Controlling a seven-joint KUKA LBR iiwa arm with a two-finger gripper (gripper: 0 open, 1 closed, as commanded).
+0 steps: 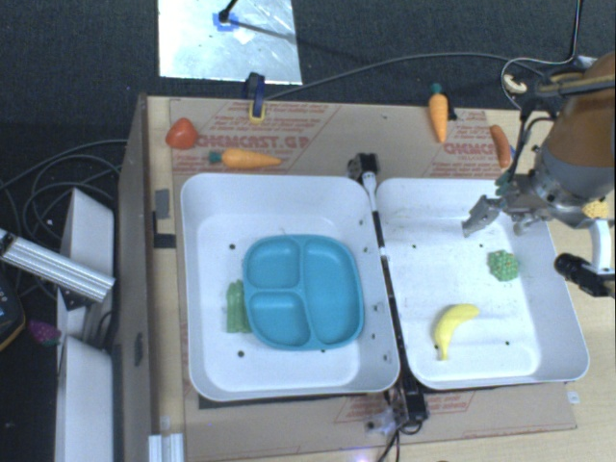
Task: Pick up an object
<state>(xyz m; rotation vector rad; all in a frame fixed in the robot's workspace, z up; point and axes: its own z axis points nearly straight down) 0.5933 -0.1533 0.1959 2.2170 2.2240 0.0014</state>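
The left bin (207,258) held a blue divided plate (303,292) with a green piece (236,308) at its left edge. In the right bin (553,354) lay a yellow banana (450,327) and green broccoli (502,265) — the gripper (502,214) hovered just above the broccoli, fingers spread, pinching nothing.

**Grey arm, orange band, metal fingers**

The arm (577,138) is bulky and rounded — an orange band wraps its upper section, with a paler grey collar beneath it. Thin dark cables loop over its top. The gripper (496,215) is dull grey metal with angular, pointed fingers (478,218). A black block-shaped part — glossy, short — juts out at the arm's lower side.
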